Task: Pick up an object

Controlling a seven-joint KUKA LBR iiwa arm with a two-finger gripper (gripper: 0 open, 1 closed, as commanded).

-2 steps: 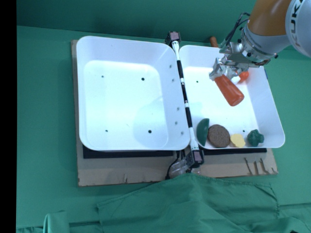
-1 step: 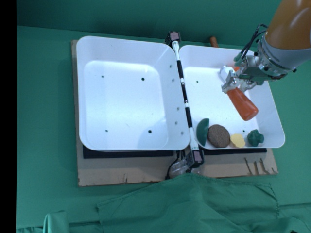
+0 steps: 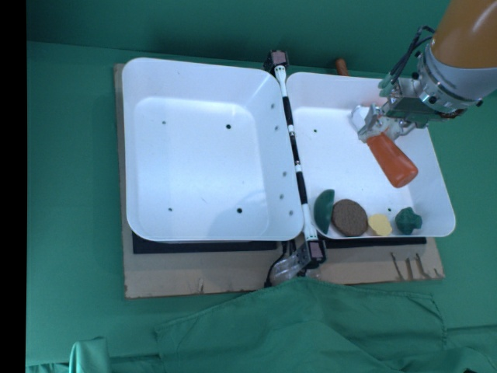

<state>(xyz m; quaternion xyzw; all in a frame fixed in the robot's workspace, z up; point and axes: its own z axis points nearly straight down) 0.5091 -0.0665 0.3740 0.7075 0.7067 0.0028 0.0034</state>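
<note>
We can't tell if the gripper (image 3: 371, 127) has hold of anything. It hangs over the right bin (image 3: 443, 208), touching the top of an orange bottle (image 3: 394, 162). A green slice (image 3: 324, 206), brown disc (image 3: 349, 217), yellow bit (image 3: 380, 224) and green lump (image 3: 408, 221) line the near edge.

Camera spot: you've got just the one, fixed up above the bench (image 3: 78, 169), so there's no second view to overlap with.
Facing: it looks down at a slant, the near edge of the bench low in frame, the green backdrop (image 3: 194, 6) up top.
Coverage: both bins fit whole, the left bin (image 3: 155, 76) and the right bin (image 3: 326, 92) side by side on the cardboard sheet (image 3: 194, 274).
Distance: far enough back that you see green cloth (image 3: 311, 325) bunched along the bottom.
Arm side: the arm (image 3: 466, 29) comes in from the upper right corner.
</note>
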